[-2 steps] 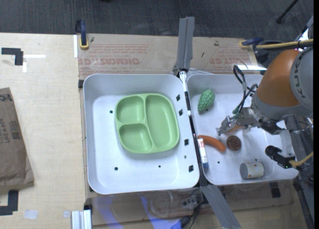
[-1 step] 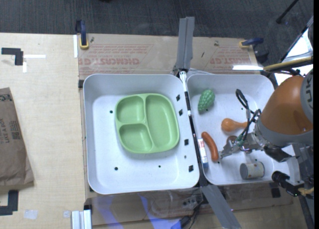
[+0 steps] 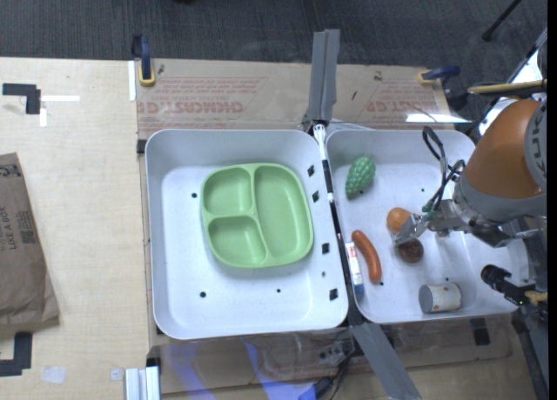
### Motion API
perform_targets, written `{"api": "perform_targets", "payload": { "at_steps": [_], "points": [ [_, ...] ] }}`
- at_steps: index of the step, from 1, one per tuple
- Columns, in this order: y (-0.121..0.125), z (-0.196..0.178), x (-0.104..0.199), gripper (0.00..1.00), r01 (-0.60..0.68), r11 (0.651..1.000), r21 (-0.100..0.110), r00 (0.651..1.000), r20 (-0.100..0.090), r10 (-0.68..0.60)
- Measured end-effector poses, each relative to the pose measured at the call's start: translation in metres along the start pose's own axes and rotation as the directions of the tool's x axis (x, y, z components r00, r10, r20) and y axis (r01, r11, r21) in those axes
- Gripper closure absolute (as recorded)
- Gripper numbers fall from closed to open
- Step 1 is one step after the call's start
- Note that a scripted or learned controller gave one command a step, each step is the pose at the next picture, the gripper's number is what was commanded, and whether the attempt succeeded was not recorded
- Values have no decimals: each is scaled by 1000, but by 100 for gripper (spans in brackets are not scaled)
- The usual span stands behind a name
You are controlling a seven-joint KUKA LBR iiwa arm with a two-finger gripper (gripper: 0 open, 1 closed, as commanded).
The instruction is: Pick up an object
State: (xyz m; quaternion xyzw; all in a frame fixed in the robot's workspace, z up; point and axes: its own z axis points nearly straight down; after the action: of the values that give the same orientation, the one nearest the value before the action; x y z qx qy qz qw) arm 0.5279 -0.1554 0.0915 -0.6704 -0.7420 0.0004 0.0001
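In the right bin (image 3: 487, 150), my gripper (image 3: 414, 231) hangs low over the middle of the floor. It sits between a small orange ball (image 3: 397, 217) on its left and a dark brown round piece (image 3: 410, 252) just below it. A red-orange sausage (image 3: 369, 256) lies further left, near the bin's dividing wall. At the bin's far left stands a green bumpy toy (image 3: 359, 176). A small grey can (image 3: 439, 296) lies on its side near the front edge. The grey wrist and orange band (image 3: 509, 159) reach in from the right.
The left bin (image 3: 174, 303) holds a green divided plate (image 3: 258, 214). A white tube or marker (image 3: 355, 266) lies along the wall between the bins. Cables (image 3: 439, 159) trail from the wrist over the right bin's back. A brown paper bag (image 3: 22, 237) rests far left on the bench.
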Motion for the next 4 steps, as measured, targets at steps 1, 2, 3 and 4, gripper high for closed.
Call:
{"api": "perform_targets", "payload": {
  "at_steps": [1, 2, 3, 4],
  "points": [
    [0, -9, -1, 100, -4, 1000, 0, 1000, 0, 4],
    [0, -9, -1, 0, -3, 1000, 1, 1000, 0, 3],
    [-43, 0, -11, 0, 30, 1000, 1, 1000, -1, -30],
    [-43, -8, -11, 100, 26, 1000, 1, 1000, -1, -26]
  ]
}}
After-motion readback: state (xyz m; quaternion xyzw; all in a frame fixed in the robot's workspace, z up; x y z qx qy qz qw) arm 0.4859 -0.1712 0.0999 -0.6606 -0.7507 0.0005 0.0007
